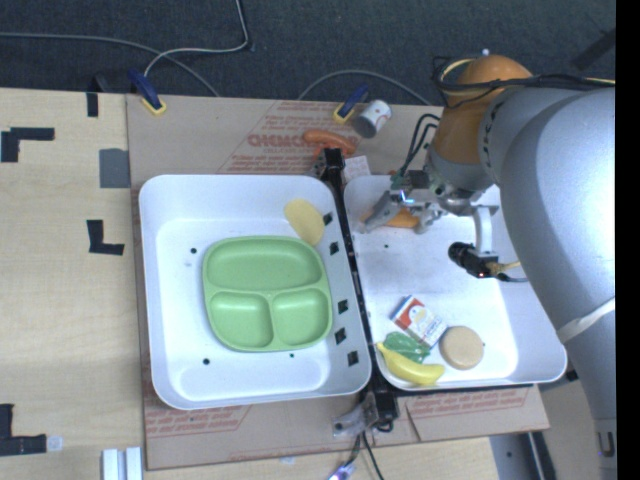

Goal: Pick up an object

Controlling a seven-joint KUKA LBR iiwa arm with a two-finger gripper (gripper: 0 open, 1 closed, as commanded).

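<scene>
While a green tray (268,293) is lying in the left bin (160,268) with a yellow lump (305,220) just beyond it, the jaws (395,208) are hovering over the right bin's (520,353) far left corner; their state is impossible to tell. A carton (418,319), banana (410,368) and cookie (462,348) are sitting near.

A single fixed camera looks down at a slant from above the bench (200,138); the left bin (165,268) and right bin (500,318) sit mid-frame, fairly near; the arm (560,178) enters from the right
</scene>
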